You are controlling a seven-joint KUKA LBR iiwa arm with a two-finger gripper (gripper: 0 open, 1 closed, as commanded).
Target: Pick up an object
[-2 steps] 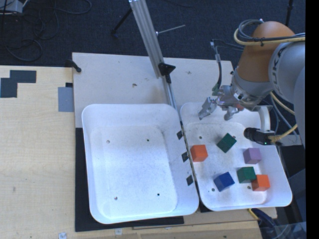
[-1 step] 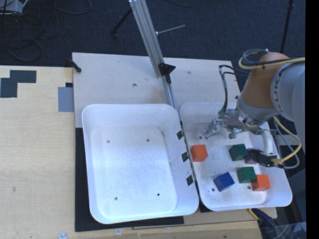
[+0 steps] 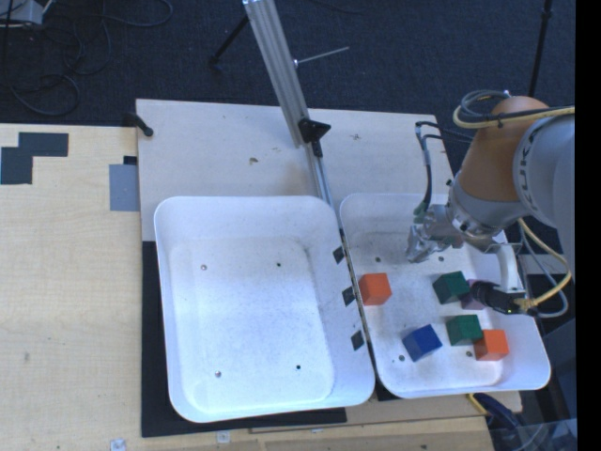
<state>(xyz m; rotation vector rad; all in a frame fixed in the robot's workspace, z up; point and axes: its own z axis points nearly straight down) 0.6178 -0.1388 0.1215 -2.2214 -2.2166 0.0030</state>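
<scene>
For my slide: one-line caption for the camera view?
Gripper hangs over the right bin, above five scattered blocks, beside the left bin.

Pincer (image 3: 420, 243) fingertips indistinct; purple block (image 3: 472, 298) partly behind cable.

Two shallow white plastic bins: the left bin (image 3: 188, 242) carries fine dark speckling and a few dark dots across its floor; the right bin (image 3: 526, 369) is plain white. In the right bin: an orange cube (image 3: 375, 288) near its left edge, a blue cube (image 3: 422, 342), two dark green cubes (image 3: 450, 287) (image 3: 463, 329), and an orange-red cube (image 3: 491, 345) toward its lower right corner. The arm (image 3: 526, 172) is grey with an orange band. The bench top (image 3: 66, 280) is pale wood-grain with grey patches.
</scene>
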